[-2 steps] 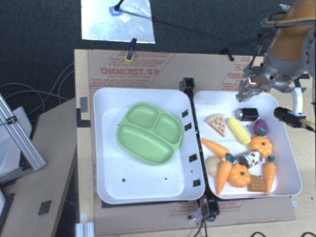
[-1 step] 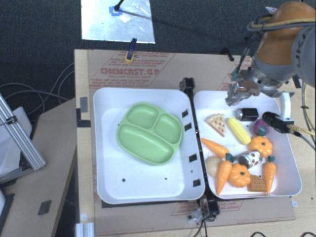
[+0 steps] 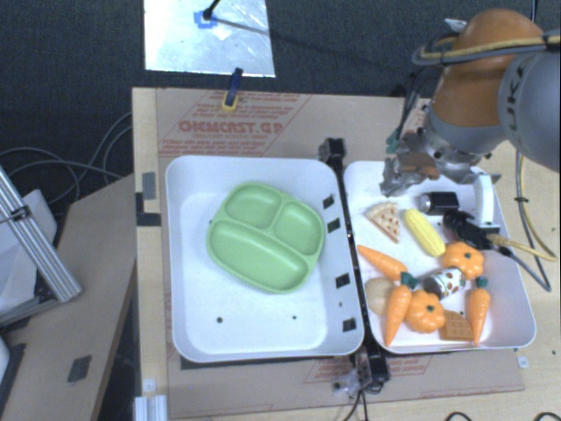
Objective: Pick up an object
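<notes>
I see the arm (image 3: 491, 68) reaching in from the right, with the claw (image 3: 401, 175) hanging over the far left corner of the right bin (image 3: 517, 323). The claw is dark and partly blurred against the bin's white floor, so I cannot tell how far it is open, and I see nothing clearly between its tips.

The things to pick lie in that right bin. Just near of the claw is a pizza slice (image 3: 385, 221), and beside it to the right a corn cob (image 3: 423, 231). An orange carrot (image 3: 380, 259) lies along the bin's left side, with a pale round piece, maybe a potato (image 3: 377, 295), near of it. A second carrot (image 3: 395, 311) touches a small pumpkin (image 3: 424, 311); another pumpkin (image 3: 464, 259) sits further right, and a third carrot (image 3: 478, 310) stands near the right wall. A brown cracker (image 3: 456, 326) lies at the near edge.

The left bin (image 3: 188, 323) holds a green divided plate (image 3: 266, 236). Both bins rest on the tabletop (image 3: 254, 121).
</notes>
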`<state>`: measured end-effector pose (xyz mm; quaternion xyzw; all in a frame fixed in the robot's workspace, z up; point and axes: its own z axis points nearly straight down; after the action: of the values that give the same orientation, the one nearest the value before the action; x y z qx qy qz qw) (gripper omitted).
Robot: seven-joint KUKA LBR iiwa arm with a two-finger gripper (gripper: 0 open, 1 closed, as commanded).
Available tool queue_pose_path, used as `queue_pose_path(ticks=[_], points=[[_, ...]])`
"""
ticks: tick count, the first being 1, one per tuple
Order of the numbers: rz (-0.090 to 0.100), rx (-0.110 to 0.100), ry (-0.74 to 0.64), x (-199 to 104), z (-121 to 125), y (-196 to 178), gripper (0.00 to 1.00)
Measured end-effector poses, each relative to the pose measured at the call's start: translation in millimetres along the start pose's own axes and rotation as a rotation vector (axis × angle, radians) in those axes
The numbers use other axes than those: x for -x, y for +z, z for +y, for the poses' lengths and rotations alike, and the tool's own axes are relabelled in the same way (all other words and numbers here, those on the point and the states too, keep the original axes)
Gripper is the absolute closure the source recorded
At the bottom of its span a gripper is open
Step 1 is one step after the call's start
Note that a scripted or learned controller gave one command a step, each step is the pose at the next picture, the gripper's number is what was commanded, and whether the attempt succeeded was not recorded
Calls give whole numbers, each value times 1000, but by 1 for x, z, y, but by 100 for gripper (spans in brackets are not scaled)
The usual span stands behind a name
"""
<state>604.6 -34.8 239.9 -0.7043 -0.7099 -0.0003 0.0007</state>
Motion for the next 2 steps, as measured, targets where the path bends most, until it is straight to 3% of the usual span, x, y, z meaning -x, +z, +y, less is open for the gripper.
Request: queue_pose_path(ticks=[2], points=[[0, -2, 2, -97, -60, 20, 100]])
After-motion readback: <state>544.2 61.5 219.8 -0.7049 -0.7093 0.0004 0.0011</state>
